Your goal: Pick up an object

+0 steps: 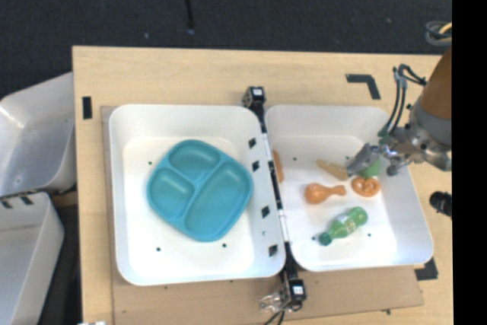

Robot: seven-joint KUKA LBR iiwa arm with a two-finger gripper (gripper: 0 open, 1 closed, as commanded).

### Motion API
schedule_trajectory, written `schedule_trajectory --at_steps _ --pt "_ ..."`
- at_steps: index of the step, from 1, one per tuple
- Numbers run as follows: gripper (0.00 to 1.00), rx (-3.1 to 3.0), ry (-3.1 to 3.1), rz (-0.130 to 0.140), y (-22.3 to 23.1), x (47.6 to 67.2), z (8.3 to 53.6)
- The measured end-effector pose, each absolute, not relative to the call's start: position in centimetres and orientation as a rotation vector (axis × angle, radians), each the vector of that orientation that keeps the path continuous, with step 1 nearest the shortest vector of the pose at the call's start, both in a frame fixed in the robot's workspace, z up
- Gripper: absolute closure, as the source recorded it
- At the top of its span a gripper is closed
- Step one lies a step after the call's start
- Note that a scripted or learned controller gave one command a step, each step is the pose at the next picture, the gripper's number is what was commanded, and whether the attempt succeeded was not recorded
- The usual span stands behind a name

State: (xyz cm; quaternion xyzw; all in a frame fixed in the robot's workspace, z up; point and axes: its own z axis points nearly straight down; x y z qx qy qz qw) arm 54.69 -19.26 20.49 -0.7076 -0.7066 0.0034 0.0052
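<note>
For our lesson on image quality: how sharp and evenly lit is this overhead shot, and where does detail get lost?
Camera view: soft overall, lighting even with faint shadows; white bins nearly wash out; gripper is blurry above the orange ring; the floor at top is dark.

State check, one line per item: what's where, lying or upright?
Blue tray: flat in the left bin, face up.
Green bottle: lying on its side in the right bin.
Orange drumstick: lying flat.
Orange ring piece: flat, under the gripper.
Tan piece: lying flat.
Gripper: low over the ring piece.
</note>
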Motion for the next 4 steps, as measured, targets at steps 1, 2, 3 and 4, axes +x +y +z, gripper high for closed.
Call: schedule_trajectory --at_steps 1,2,3,4 --pt "0.0 -2.22 -2.224 0.0 -19.2 55.0 21.2" --pt "0.0 -2.221 -2.221 0.005 -18.9 55.0 16.9" --pt "0.0 -2.229 -2.223 -0.001 -19.5 55.3 11.0" --pt "0.0 -2.235 -2.224 -0.01 -19.7 55.8 10.8"
